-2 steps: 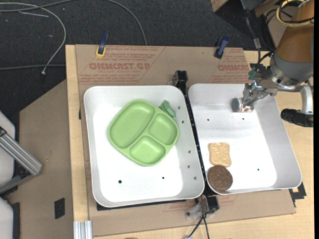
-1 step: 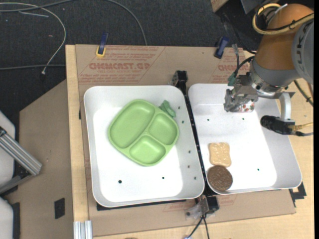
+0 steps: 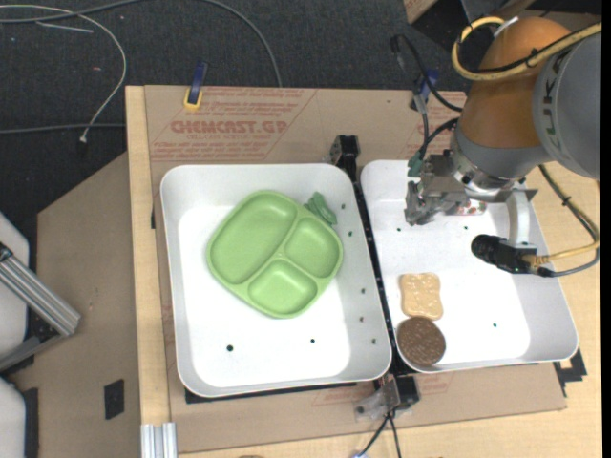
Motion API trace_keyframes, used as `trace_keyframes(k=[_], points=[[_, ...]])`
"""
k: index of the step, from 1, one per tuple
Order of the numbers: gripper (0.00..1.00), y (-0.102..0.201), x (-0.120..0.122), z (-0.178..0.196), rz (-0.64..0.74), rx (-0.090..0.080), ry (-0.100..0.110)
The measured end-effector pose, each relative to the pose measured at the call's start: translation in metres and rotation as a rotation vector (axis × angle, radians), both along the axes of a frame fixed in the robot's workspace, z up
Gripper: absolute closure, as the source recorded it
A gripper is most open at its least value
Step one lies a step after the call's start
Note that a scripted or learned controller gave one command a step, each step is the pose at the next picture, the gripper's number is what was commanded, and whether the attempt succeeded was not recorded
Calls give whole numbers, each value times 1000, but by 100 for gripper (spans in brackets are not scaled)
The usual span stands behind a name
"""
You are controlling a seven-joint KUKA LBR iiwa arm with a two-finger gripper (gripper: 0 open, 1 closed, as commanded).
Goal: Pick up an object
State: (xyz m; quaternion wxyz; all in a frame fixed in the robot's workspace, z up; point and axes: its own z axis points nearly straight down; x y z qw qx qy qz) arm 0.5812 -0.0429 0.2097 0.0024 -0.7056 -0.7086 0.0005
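A tan toast-like piece (image 3: 421, 295) lies in the right bin (image 3: 535, 337) near its front left. Just in front of it sits a round brown cookie-like disc (image 3: 421, 341) by the bin's front rim. My gripper (image 3: 422, 208) hangs over the back left part of the right bin, some way behind the toast piece, with nothing visible between its fingers. The grey arm with its orange band (image 3: 506, 74) reaches in from the upper right. A green divided plate (image 3: 275, 253) lies in the left bin (image 3: 191, 208), with a small dark green item (image 3: 322, 209) at its back right edge.
A black cable fitting (image 3: 501, 252) sticks out from the arm over the right bin's middle. A black clamp (image 3: 345, 150) sits between the bins at the back. Cardboard lies under both bins, and loose cables run across the dark floor behind.
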Motion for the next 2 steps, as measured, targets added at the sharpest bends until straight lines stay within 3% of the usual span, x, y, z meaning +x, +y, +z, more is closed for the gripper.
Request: trace_keyframes(k=[2], points=[[100, 114, -29, 11, 4, 1, 0]])
